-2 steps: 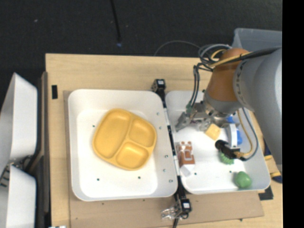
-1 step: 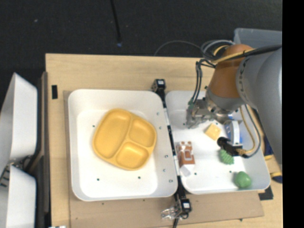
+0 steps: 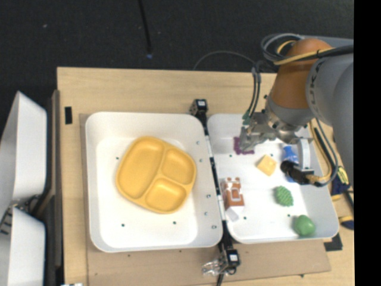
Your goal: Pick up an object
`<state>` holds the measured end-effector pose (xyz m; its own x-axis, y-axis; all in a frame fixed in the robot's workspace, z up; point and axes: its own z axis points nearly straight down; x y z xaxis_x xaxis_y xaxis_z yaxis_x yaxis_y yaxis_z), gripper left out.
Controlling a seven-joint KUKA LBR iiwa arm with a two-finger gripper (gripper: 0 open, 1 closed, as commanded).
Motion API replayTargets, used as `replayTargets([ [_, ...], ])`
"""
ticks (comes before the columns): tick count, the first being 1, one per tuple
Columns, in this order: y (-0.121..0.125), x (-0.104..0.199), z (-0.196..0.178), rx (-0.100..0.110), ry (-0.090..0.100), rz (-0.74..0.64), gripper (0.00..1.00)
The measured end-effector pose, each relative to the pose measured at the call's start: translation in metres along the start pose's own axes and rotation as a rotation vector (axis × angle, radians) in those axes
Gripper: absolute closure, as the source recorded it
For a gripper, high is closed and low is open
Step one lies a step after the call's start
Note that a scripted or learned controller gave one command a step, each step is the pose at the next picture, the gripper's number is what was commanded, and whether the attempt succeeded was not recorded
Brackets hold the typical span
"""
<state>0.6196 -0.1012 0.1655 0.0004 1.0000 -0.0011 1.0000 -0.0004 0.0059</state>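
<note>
We take the purple piece as the likely target: it lies in the right bin, toward the bin's far-left corner, and the gripper hangs directly over it. From this slant we cannot tell how the gripper is set, nor whether it touches the piece.

Handling, as we judge it: the purple piece looks small, light and rigid, probably a plastic toy. Only a sliver of it shows beneath the gripper, so its shape is unclear. A pinch across its narrow width seems safest; a smooth plastic skin could slide out under a shallow grip.

Around the purple piece, all in the same bin:
- a yellow block, just beside it on the near-right, the closest neighbour and the one most likely to get nudged;
- a blue object, farther right, partly under the arm's cables;
- a brown-and-white item, nearer to us, against the divider between the bins;
- a green ridged toy and a green ball, well apart, toward the near-right corner.

The bin's left wall runs close by the purple piece and may crowd one side of the grasp.

The left bin holds a yellow divided tray, well clear of the work.
</note>
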Motion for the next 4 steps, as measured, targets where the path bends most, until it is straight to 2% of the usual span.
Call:
replayTargets([
  [2,0.015,0.003,-0.123,-0.002,-0.001,-0.004,1.0],
  [3,-0.013,0.051,-0.123,0.006,0.001,-0.006,1.0],
  [4,-0.024,0.102,-0.117,0.006,0.002,-0.007,1.0],
])
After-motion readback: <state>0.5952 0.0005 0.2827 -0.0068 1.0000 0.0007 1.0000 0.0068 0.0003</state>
